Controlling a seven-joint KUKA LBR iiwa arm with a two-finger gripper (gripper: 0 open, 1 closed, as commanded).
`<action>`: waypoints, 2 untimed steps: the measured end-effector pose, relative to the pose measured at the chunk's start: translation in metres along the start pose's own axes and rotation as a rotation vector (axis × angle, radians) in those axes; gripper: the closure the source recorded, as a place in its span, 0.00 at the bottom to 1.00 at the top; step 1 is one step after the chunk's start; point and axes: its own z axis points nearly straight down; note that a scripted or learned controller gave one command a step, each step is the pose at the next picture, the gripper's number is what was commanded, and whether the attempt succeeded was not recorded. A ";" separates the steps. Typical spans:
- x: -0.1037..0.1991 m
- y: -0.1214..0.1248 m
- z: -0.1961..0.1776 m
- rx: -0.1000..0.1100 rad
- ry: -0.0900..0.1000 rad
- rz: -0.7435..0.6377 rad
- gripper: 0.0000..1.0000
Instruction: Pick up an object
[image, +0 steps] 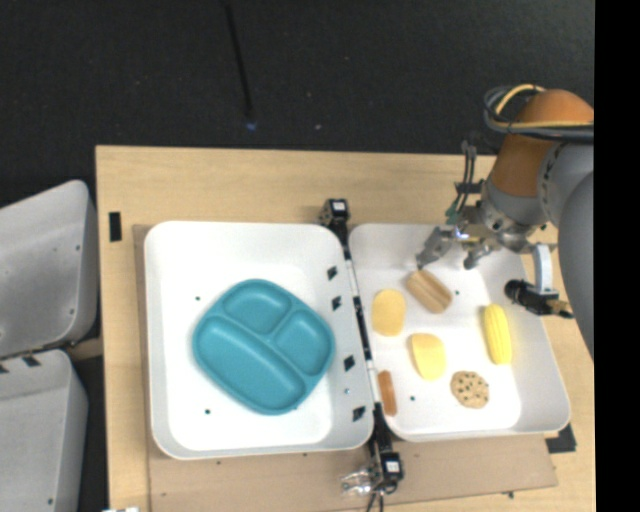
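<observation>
In the right bin (520, 405) lie several food items: a tan bread roll (429, 290), a yellow potato-like piece (389, 312), a yellow wedge (427, 355), a corn cob (497, 333), a cookie (469, 389) and a small sausage (387, 392). My gripper (452, 251) hangs over the back of this bin, just above and behind the bread roll. Its fingers (431, 250) are spread apart, with nothing between them.
The left bin (170, 400) holds a teal divided tray (263, 345). Black clips (335, 211) sit along the seam between the bins. The wooden bench (200, 175) surrounds both bins, and grey panels (45, 265) stand at the left.
</observation>
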 end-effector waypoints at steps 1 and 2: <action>-0.001 0.002 -0.016 -0.008 -0.003 0.000 1.00; -0.007 0.005 -0.081 -0.010 -0.001 0.001 1.00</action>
